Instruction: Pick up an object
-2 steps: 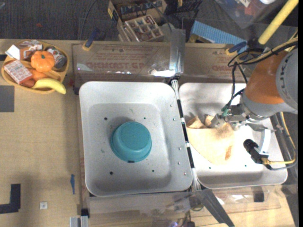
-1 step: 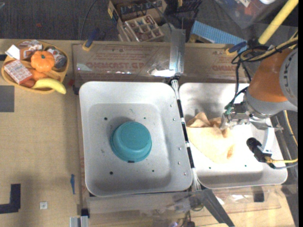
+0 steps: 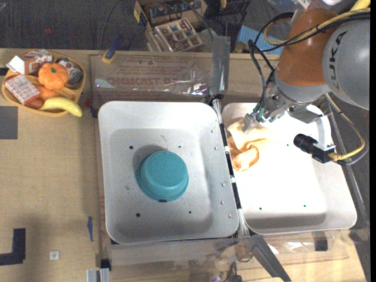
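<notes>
Where cloth crumples, orange, soft, folded.

Grey arm reaching left, wrist lowered

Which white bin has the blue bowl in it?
The left bin holds the upside-down teal bowl; the right bin has an orange cloth instead.

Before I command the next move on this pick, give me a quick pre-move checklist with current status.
1. Target in right bin: orange cloth lies at its left edge, ok.
2. Gripper placed over cloth's upper end: ok.
3. Cloth seen between the fingers: cannot tell.
4. Cloth clear of the bin wall: not ok, it lies against the left wall.
5. Teal bowl sits in left bin, away from the arm: ok.
</notes>
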`<action>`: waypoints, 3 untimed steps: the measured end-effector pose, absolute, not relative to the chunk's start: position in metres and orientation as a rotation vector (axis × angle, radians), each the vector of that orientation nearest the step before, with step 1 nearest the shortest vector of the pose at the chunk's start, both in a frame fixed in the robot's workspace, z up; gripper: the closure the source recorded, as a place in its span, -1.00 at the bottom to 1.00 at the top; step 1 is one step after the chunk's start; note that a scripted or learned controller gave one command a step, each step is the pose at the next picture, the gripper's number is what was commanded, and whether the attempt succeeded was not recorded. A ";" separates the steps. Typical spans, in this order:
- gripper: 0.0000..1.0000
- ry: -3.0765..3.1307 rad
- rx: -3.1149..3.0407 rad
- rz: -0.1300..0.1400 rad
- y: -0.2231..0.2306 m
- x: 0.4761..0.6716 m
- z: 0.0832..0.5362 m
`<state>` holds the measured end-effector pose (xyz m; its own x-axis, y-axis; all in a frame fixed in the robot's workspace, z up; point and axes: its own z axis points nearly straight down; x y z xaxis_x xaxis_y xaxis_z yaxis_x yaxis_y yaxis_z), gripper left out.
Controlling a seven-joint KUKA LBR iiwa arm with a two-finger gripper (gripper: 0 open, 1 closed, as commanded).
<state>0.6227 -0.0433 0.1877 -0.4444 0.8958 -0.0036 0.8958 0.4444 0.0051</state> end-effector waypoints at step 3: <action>-1.00 2.567 1.808 0.001 -0.111 0.633 0.138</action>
<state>0.6332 -0.1107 0.1382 -0.3368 0.9416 -0.0013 0.9416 0.3368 0.0016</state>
